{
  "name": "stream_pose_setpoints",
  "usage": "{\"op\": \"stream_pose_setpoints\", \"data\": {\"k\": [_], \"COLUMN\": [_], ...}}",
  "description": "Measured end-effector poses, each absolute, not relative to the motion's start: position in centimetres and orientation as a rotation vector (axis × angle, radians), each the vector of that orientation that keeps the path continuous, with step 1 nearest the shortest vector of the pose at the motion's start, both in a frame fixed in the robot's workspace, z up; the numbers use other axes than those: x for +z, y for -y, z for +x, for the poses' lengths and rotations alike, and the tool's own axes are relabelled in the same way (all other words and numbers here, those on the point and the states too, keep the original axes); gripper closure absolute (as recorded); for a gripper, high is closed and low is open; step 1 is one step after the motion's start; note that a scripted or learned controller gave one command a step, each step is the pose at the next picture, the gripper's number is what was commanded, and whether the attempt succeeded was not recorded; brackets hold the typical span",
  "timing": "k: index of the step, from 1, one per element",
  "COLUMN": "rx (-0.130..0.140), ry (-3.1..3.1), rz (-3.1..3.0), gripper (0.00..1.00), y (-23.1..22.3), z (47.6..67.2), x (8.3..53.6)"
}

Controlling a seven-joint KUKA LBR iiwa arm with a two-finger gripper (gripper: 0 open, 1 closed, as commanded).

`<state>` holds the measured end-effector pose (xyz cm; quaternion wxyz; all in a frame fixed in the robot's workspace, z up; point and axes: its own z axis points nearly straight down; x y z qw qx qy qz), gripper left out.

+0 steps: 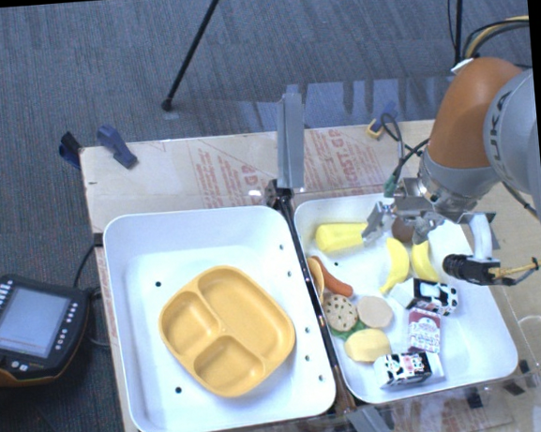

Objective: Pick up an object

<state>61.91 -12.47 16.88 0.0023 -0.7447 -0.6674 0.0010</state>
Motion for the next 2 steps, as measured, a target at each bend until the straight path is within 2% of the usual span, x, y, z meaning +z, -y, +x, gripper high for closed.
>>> {"op": "stream_pose_setpoints", "data": {"k": [1,2], "rx": [0.004,0.0], "ry": [2.252,2.421], "rz": [-2.186,-1.996], "gripper": [0.0,0.0], "y": [20.0,16.0], "z": [64.3,60.4], "x": [9.2,8.7]}}
